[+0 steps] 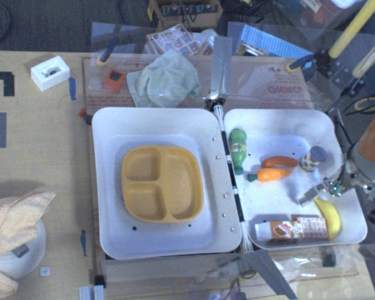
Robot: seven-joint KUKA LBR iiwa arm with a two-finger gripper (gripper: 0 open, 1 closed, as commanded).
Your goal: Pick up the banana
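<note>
The banana (329, 215), light, smooth and easily bruised, lies just below the gripper (319, 191), whose fingers look spread and empty, so its thick middle seems the best hold.

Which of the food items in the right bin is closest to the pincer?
The banana, the yellow one at the bin's right side, just below the pincer. The carrot, sausage and green bottle lie farther left.
</note>
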